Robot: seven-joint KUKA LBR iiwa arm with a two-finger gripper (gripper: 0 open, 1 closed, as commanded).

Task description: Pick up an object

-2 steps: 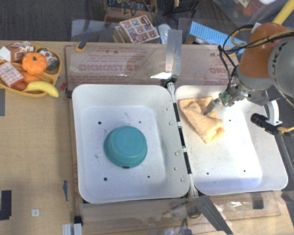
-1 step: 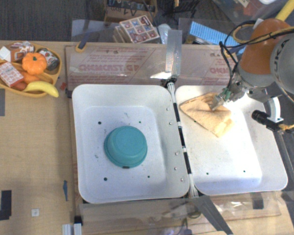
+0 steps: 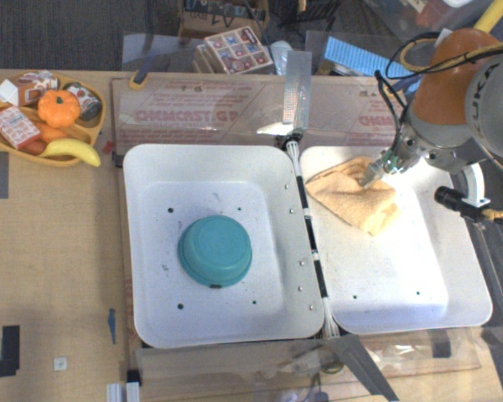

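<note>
the pincer (image 3: 374,176) is down on the upper edge of a tan cloth (image 3: 356,196) lying crumpled in the right bin (image 3: 427,300), near its top left corner; whether it is clenched or released, i cannot tell. a teal bowl (image 3: 216,250) sits upside down in the left bin (image 3: 151,308).

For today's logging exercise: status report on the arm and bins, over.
Gripper down on tan cloth, right bin. Grip unconfirmed. Teal bowl upside down, left bin, well apart.
</note>
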